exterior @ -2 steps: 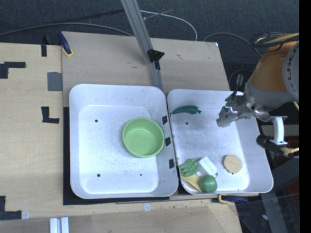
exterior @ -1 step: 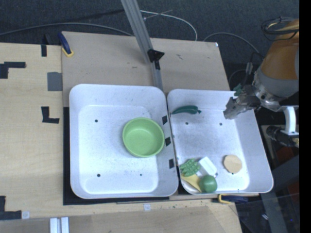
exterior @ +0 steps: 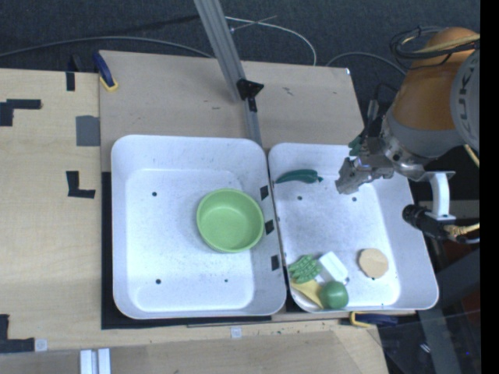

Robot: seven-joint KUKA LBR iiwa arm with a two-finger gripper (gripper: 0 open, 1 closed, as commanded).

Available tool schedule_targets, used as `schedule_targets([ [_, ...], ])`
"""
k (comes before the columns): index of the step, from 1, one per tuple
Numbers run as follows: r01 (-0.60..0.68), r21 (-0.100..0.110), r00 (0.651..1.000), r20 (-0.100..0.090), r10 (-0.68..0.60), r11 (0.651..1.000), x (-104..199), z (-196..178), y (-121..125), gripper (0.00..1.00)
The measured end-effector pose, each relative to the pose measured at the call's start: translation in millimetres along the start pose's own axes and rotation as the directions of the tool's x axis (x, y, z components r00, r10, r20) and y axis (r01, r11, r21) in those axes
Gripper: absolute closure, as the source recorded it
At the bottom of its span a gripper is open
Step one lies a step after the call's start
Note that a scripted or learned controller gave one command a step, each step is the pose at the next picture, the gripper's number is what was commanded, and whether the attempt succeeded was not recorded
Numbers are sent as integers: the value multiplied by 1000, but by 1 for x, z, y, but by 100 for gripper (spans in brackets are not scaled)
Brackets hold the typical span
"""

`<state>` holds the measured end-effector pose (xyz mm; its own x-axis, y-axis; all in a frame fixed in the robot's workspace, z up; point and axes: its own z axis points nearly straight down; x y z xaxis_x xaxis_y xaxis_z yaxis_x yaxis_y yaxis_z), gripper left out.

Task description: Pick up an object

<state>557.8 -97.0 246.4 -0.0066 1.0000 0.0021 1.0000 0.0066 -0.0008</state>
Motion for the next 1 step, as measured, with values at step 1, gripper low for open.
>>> schedule_targets([
  [1, -1, 3, 1000, 1, 1, 1000, 48, 13, -6, 100],
])
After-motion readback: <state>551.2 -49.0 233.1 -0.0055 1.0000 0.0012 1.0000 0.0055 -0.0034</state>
